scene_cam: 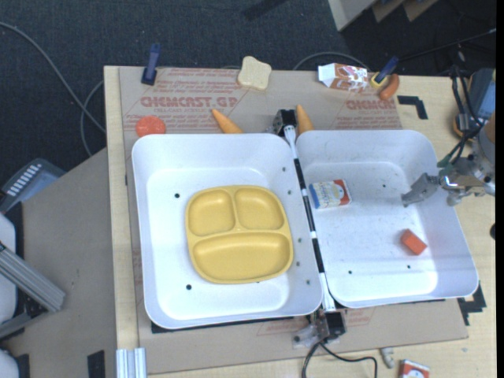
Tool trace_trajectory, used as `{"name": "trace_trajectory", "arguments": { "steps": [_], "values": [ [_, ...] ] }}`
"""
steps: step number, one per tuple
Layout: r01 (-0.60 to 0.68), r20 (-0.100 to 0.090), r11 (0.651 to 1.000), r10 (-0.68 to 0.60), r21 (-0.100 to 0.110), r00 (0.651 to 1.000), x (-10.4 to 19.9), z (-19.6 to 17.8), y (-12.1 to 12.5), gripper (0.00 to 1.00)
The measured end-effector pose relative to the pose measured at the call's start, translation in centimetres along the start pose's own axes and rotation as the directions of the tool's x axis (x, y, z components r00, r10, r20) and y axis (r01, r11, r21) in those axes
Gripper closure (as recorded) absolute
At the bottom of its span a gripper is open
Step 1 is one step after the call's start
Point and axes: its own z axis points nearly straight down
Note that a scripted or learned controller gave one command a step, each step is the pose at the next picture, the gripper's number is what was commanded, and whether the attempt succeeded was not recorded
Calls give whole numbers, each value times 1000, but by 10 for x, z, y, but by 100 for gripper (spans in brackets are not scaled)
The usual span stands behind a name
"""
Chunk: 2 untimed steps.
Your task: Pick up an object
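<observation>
- Two white bins sit side by side on the counter [118, 211]: a left bin [157, 211] and a right bin [370, 286], touching along a black seam.
- Left bin holds one yellow tray [238, 233] with three compartments, lying flat near the middle.
- Right bin holds a small carton [329, 193], white with red and blue print, lying just beside the seam at the bin's left side.
- Right bin also holds an orange block [413, 242], lying towards the bin's right wall, well apart from the carton.
- Tool [417, 189] reaches in over the right rim of the right bin; its grey tip sits above the block and to the right of the carton, touching neither.
- Tool state: cannot tell how far open it is; nothing is seen between its tips.
- Behind the bins, on a printed board [189, 97], lie a bread slice [254, 72], two carrot pieces [227, 122] and [303, 119], a round orange piece [150, 125], a blue clip [150, 63] and a second carton [343, 76].
- An orange and blue item [386, 80] lies just right of that second carton; its kind is unclear.
</observation>
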Motion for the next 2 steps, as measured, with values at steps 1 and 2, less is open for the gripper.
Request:
{"name": "trace_trajectory", "arguments": {
  "steps": [1,2],
  "values": [
    [0,0,1000,0,1,1000,1,82,-19,0],
    [0,-1,1000,0,1,1000,12,103,-46,0]
  ]
}}
